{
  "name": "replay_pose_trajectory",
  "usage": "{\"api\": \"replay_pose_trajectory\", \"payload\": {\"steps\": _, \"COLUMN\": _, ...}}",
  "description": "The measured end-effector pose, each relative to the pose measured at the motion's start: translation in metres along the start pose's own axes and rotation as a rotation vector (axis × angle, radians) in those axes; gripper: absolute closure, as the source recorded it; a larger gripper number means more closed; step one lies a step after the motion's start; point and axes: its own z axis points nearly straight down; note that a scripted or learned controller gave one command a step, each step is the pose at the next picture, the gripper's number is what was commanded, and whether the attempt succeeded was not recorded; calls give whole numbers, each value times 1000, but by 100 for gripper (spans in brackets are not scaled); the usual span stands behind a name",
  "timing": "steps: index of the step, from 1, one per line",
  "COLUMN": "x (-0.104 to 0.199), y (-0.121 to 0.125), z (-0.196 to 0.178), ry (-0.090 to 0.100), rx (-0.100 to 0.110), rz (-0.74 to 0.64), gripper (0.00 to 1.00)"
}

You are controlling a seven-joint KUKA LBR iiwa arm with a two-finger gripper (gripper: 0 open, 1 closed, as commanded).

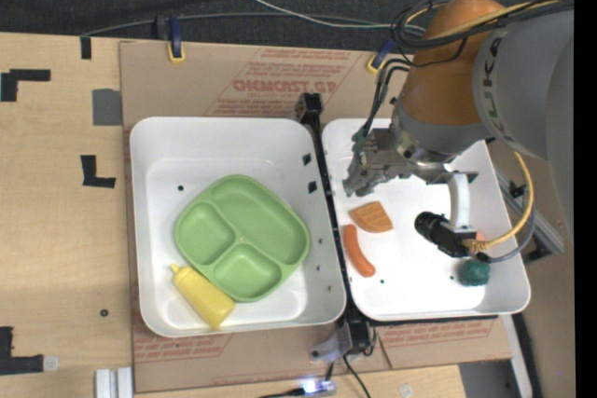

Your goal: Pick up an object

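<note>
In the right bin (pixel 424 298) lie an orange toast-like wedge (pixel 372 217), a red-orange sausage (pixel 359 251) and a small teal ball (pixel 474 272). My gripper (pixel 358 181) hangs over the bin's left part, just above and left of the wedge. Nothing shows between its fingers, and their state is hard to read from this angle. The left bin (pixel 149 154) holds a green divided plate (pixel 242 237) and a yellow bottle (pixel 201 295) lying at its front left.
A black divider (pixel 322 172) separates the two bins. The arm's grey and orange body covers the right bin's back part. Cardboard (pixel 261 79) lies under both bins, with cables running behind.
</note>
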Motion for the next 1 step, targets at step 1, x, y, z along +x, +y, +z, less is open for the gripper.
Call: {"api": "replay_pose_trajectory", "payload": {"steps": 1, "x": 52, "y": 8, "z": 15, "ry": -2, "rx": 2, "rz": 2, "gripper": 100}}
